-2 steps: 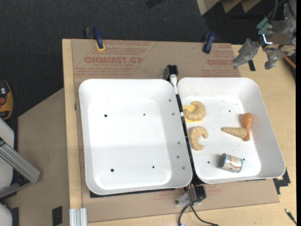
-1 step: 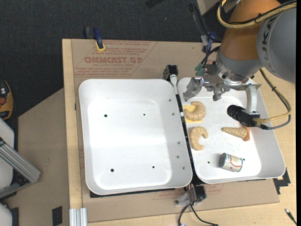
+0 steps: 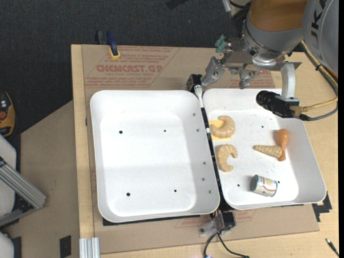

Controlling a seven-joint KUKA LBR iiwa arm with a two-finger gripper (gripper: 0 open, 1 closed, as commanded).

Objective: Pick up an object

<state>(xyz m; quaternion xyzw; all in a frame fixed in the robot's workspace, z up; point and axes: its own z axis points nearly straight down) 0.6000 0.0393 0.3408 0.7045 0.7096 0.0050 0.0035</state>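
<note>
Cardboard-topped bench (image 3: 134, 61), two white bins; right bin (image 3: 312, 165) as landmark; inside it: two croissants (image 3: 224, 127) by its left wall, cone (image 3: 269, 151) and orange drumstick-like piece (image 3: 282, 137) toward its right, small can (image 3: 263, 185) near its front; gripper (image 3: 232, 74) hangs above its back-left rim, nothing between fingers, opening cannot tell; risk: descent clips rim or divider, can rolls; arm enters from right, wrist pointing down.

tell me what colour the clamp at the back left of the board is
Blue with a yellow tip; the clamp shows at the board's far edge in the camera view.
</note>
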